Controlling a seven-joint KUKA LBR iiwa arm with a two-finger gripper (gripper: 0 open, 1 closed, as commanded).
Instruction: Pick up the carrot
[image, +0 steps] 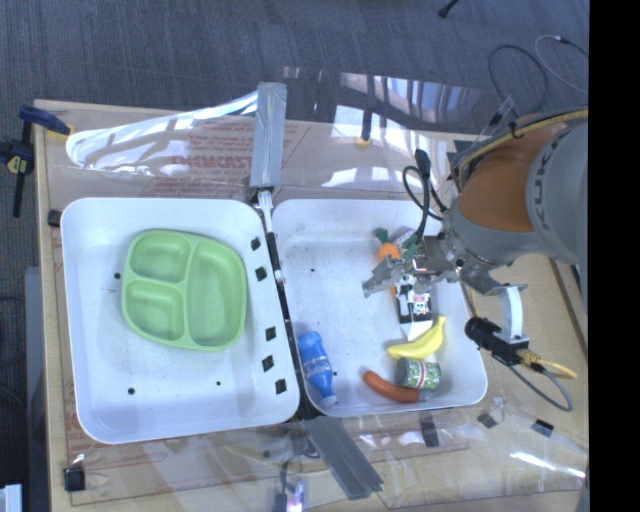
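carrot (386, 248): small orange piece w/ green top, upper middle of right bin (330, 240), partly hidden under gripper; lower end can't be made out.
gripper (400, 272): down in right bin, right over/against carrot; metal finger parts poke out toward view-left. Jaw state: can't tell, too cluttered and blurred at tips.
grasp: not confirmed. Carrot not clearly seen between fingers, looks to lie on bin floor.
progress: approx. mid-attempt. Reach to carrot done by the look of it; closing, lift and clear-out all left, judging from carrot low in bin.
arm (520, 190): comes in from view-right over right bin's far-right corner, orange band above wrist; cables loop above it.
neighbours: banana (418, 341) just below gripper, near but apart from carrot; can (418, 375) touching under banana; sausage (390, 387) beside can along near wall; bottle (316, 367) at near-left corner, well apart.
edges: carrot sits off all walls; far wall near, right wall near behind wrist. Divider between bins well apart to view-left.
open room: bare floor to view-left of carrot, up to divider; straight-up lift looks clearest path. Less room toward view-bottom (banana, can).
left bin (90, 330): holds green tray (185, 289), 3 compartments, nothing in it; well away from work.
risk: judged, nudge of banana if gripper drifts down-view; slip likely w/ small piece.
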